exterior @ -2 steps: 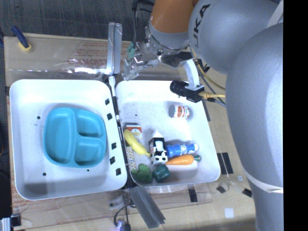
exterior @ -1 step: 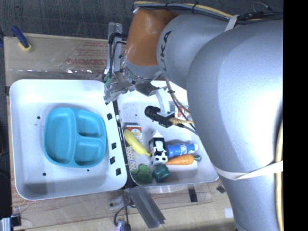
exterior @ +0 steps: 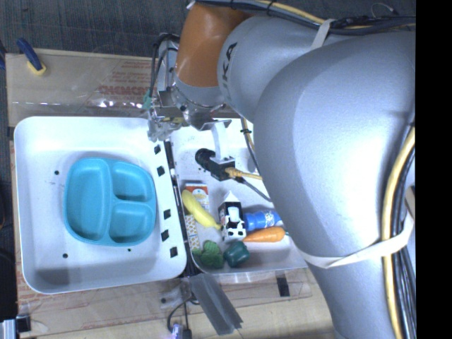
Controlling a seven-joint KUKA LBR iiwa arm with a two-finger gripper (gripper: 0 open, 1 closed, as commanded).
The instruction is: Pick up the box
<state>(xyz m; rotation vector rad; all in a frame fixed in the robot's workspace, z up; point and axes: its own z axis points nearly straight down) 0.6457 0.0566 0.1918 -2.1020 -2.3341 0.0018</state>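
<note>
arm [exterior: 332, 119]: bulky grey casing | orange band [exterior: 201, 44] | yellow cable [exterior: 282, 9] | white strap [exterior: 367, 249]

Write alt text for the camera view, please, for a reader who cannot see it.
A large grey arm with an orange band reaches from the right over two white bins. The left bin holds a blue divided plate; the right bin holds a banana, a carrot, a cow-patterned box and other small items.

you'll find the box [exterior: 197, 190] in the right-hand bin, close against the divider wall between the two bins. it's a small carton with an orange-red top and a white face, lying flat as far as you can tell. the yellow banana lies across its near-right part, covering much of it.
</note>
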